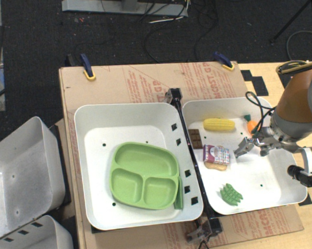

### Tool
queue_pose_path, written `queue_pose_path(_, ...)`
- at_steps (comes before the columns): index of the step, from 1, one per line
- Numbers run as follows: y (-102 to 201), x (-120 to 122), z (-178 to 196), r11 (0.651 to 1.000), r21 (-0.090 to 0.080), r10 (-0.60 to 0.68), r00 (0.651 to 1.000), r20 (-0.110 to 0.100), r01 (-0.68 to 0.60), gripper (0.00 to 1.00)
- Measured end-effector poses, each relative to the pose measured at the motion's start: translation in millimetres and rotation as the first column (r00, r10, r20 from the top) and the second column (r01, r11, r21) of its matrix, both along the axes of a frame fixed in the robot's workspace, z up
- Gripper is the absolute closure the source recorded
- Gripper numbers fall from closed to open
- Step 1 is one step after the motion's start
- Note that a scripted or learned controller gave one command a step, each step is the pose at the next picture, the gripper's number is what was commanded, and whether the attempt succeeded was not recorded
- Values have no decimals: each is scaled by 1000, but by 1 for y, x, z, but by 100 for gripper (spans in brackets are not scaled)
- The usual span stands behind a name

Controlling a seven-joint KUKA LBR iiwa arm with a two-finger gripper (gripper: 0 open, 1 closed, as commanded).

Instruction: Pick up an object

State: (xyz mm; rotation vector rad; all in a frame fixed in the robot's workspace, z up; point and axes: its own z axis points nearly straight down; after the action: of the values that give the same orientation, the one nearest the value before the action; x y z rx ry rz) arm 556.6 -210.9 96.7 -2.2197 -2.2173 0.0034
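I see the green toy (231, 194) lying near the front edge of the right bin (286, 189). Left bin (93, 128) carries the green divided tray (144, 175), toward its front. Mid right bin: purple packet (216, 155) on a tan slab, brown bar (195, 138) just left of it. Jaws (246, 145) spread, nothing between them, just right of the packet. Corn cob (219, 125) near the far edge, orange piece (251, 125) at its right.

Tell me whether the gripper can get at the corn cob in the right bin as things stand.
Probably yes. The corn cob lies by itself near the right bin's far wall, nothing on top of it, and the gripper hangs just beside it over the same bin.
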Motion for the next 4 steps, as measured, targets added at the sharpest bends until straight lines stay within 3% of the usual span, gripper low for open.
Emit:
queue_pose_path(1, 0, 2, 14, 1000, -2, 0, 1000, 7, 0, 100)
queue_pose_path(3, -3, 2, 131, 1000, -5, 4, 1000, 12, -4, 100)
queue_pose_path(4, -3, 2, 113, 1000, -2, 2, 1000, 4, -2, 100)
